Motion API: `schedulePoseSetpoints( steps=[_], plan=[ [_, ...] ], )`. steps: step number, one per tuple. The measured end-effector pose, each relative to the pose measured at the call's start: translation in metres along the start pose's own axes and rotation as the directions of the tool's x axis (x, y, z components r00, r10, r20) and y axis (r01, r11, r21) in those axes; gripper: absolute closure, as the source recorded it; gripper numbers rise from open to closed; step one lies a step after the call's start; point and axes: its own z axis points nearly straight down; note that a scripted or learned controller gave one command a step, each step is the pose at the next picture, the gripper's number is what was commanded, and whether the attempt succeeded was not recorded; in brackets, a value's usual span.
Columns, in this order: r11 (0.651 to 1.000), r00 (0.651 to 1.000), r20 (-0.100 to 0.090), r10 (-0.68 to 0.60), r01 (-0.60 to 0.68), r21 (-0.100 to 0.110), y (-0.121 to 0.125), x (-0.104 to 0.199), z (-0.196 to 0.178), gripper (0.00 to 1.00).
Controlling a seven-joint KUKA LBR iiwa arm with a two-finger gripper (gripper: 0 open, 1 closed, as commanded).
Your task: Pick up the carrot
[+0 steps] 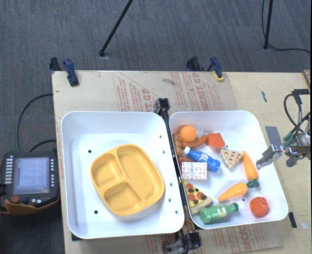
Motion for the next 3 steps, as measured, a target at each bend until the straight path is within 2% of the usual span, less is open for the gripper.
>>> schedulePoseSetpoints(
  steps=[1, 2, 3],
  plan=[
    [0.966, 0.966, -0.002, 0.259, -0.259, 0.003, 0.028, -0.017, 0.083, 0.0],
    [0.947, 0.947, -0.001, 0.321, -0.321, 0.004, 0.052, -0.006, 0.192, 0.0],
    [0.946, 0.946, -0.003, 0.325, -0.325, 0.004, 0.052, -0.007, 0.181, 1.0]
  ],
)
